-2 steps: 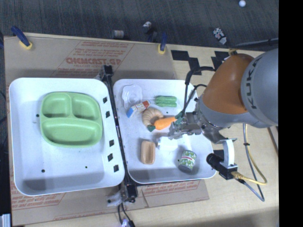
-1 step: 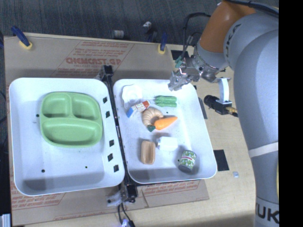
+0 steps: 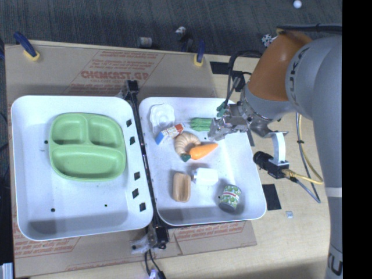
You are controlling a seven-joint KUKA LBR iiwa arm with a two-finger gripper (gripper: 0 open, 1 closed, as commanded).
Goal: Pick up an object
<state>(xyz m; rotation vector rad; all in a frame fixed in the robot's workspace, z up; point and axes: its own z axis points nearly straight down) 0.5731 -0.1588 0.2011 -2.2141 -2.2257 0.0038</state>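
Note:
The right bin (image 3: 247,182) holds several small toys. An orange carrot (image 3: 203,151) lies beside a tan croissant (image 3: 186,142) near the middle. A green vegetable piece (image 3: 201,123) sits at the back. A white cup-like item (image 3: 161,116) and a red-and-blue piece (image 3: 168,133) are at the back left. A tan bread piece (image 3: 181,187), a white block (image 3: 206,175) and a green-labelled can (image 3: 230,197) lie toward the front. My gripper (image 3: 224,127) hangs low over the bin, just right of the green piece and above the carrot's tip. Nothing shows between its fingers.
The left bin (image 3: 29,208) carries a green divided plate (image 3: 87,145). A black hinge strip (image 3: 139,156) runs between the bins. The grey arm with its orange band (image 3: 276,68) covers the right bin's back right corner. Cables (image 3: 302,179) trail at the right.

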